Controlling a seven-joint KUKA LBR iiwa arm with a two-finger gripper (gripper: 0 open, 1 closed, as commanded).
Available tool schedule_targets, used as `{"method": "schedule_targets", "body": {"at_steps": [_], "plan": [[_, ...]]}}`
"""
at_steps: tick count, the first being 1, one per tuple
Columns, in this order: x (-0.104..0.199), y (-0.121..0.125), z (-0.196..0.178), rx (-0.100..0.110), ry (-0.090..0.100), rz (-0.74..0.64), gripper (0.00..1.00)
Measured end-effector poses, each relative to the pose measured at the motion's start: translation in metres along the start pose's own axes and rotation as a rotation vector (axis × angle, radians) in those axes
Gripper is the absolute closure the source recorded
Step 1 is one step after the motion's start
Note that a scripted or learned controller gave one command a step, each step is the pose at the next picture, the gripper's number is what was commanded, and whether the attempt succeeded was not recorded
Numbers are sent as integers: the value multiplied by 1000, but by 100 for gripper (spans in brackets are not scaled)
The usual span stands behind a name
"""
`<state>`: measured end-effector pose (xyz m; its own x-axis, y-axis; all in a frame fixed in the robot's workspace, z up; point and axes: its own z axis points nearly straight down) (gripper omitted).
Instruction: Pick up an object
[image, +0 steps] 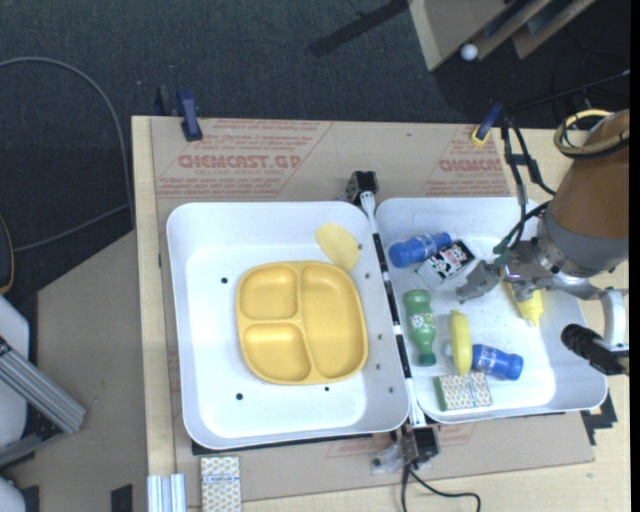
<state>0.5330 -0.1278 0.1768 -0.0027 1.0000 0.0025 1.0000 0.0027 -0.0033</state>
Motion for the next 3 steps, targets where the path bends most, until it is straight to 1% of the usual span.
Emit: {"method": "schedule_targets", "body": {"at_steps": [1,2,3], "plan": [[16,-21,92,-5,-6,5,0],[17,-20,82,-7,-5,5,100],[100,11,-8,-6,-1,0,100]]}}
